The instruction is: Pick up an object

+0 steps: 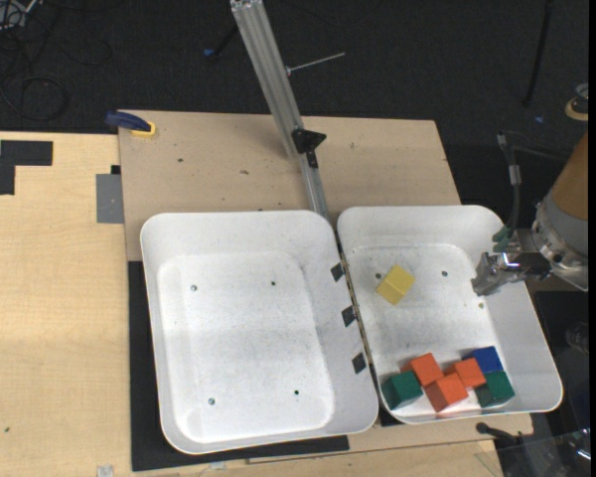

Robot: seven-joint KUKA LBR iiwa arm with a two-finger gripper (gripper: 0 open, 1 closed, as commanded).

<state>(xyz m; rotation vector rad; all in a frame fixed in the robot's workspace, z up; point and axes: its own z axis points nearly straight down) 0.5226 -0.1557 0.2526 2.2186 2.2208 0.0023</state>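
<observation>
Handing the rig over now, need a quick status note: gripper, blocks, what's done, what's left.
Gripper: at the right bin's right rim, above the wall; nothing visible between its fingers.
Blocks: all in the right bin. Yellow block lies alone mid-bin. Cluster at the near right corner: two green blocks, three orange blocks, blue block, packed together.
Done: no pick yet.
Left: the whole pick. The yellow block looks the easiest target, since it sits apart from the others.

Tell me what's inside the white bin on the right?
The right white plastic bin holds a lone yellow block and a corner cluster: orange, green and blue blocks. Anything beneath them stays hidden.
</observation>
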